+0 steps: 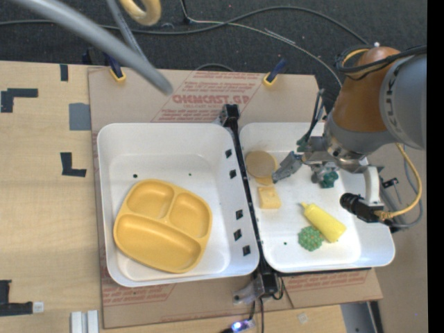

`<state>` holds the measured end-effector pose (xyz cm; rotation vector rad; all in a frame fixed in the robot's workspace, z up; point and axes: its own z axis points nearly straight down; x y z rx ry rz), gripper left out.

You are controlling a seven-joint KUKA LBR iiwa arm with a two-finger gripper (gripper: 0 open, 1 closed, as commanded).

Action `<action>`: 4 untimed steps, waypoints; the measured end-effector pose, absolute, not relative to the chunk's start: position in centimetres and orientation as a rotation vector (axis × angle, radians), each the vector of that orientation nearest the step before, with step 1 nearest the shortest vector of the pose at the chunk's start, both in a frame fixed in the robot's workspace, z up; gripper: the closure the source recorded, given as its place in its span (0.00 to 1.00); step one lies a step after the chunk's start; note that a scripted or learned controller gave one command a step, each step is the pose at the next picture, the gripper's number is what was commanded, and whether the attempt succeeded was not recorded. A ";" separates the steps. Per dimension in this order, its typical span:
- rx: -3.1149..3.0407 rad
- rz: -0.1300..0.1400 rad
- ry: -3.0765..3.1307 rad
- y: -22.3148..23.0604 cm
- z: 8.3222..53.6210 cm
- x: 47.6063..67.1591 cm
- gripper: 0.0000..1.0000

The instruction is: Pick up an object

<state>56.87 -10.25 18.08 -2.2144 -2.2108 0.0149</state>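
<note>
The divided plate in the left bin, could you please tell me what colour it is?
The divided plate is yellow all over, seen plainly in the camera view.

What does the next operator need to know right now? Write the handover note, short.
Gripper: low over the right bin, fingers toward the tan round piece; nothing seen between them, open or shut unclear.
Right bin items: tan round piece and pale yellow block near the divider, yellow cob-shaped toy and green knobbly toy toward the front, small dark green piece under the wrist.
Left bin: yellow divided plate.
Done: no pick visible. Left: grasp and lift one object.
</note>
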 end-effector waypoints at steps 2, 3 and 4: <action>-2.218 0.007 -2.219 -10.3 12.4 57.1 0.00; -2.219 0.003 -2.223 -10.2 8.3 57.0 0.00; -2.221 0.003 -2.224 -10.2 9.5 57.1 1.00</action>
